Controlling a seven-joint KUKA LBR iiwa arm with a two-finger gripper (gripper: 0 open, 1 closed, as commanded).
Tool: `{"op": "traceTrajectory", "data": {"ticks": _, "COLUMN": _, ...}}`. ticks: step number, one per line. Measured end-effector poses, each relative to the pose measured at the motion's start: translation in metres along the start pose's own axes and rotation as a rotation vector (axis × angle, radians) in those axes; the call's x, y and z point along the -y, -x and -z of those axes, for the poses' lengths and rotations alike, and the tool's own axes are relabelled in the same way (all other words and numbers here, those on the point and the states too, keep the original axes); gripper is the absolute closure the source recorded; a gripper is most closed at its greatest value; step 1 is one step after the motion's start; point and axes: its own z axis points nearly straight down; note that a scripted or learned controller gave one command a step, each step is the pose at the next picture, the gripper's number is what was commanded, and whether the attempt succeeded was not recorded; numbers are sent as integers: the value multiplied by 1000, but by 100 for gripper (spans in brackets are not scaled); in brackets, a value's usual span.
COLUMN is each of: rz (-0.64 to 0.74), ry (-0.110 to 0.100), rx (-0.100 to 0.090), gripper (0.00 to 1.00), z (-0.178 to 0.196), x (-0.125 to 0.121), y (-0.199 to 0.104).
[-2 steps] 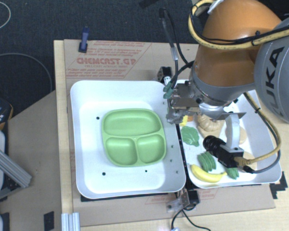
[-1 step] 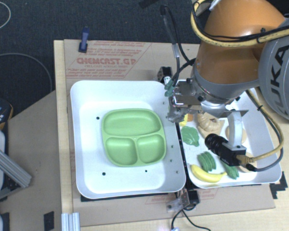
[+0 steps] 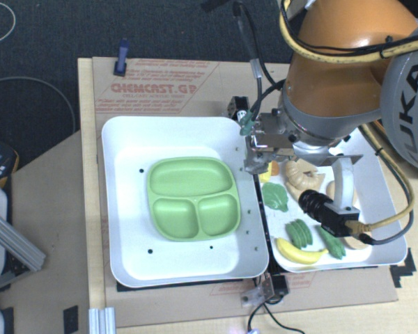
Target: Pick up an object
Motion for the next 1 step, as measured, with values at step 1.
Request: {"op": "traceTrajectory", "data": {"ticks": 1, "rz": 2, "ry": 2, "rx": 1, "gripper": 100, "z": 10, "x": 0, "y": 0}}
